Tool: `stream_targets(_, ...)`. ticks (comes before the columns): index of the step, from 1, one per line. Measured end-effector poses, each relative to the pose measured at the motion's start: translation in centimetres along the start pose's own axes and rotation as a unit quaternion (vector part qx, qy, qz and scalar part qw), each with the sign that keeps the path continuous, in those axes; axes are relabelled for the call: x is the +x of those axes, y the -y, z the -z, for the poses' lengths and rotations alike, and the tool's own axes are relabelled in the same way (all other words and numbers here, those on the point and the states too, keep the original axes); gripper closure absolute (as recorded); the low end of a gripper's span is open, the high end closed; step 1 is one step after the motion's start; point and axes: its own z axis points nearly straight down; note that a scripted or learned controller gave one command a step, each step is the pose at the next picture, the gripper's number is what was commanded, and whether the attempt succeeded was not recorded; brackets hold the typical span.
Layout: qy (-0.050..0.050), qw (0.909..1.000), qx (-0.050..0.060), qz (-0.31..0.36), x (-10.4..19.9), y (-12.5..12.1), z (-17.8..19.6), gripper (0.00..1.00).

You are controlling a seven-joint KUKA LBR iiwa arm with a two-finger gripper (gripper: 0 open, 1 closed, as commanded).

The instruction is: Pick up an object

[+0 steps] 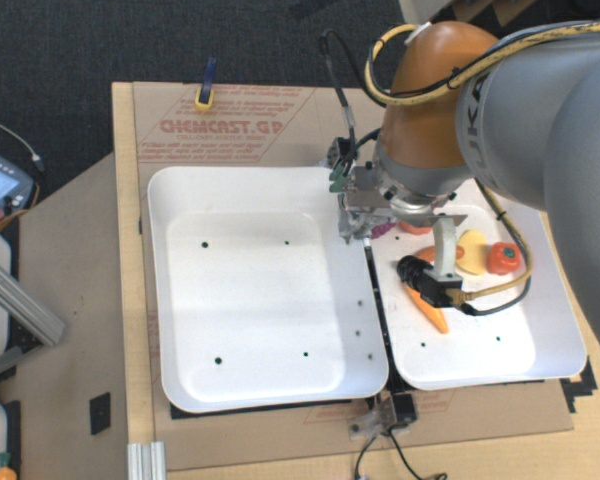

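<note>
Grey arm over right bin (500,353), gripper (358,223) at its ten o'clock corner, grip state unclear, carrot (432,313), tomato (503,258) beside.

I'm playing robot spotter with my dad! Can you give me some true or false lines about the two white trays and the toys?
1. The toys lie in the right tray. True.
2. The toy carrot lies in the left tray. False: it lies in the right tray.
3. A red toy tomato sits near the right tray's far side. True.
4. The trays rest on green grass. False: they rest on brown cardboard.
5. The gripper hangs near where the trays meet. True.
</note>
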Motion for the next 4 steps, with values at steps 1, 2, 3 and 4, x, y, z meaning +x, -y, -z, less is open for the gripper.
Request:
stream_targets(1,0.0,1.0,0.006,-0.002,-6.1,3.2,-2.7,1.0)
stream_targets(2,0.0,1.0,-0.008,0.003,-6.8,-2.3,11.5,1.0)
stream_targets(3,-0.002,1.0,0.01,0.002,-4.8,4.8,0.6,1.0)
stream_targets(4,0.0,1.0,-0.007,0.002,-8.5,-0.8,13.2,1.0)
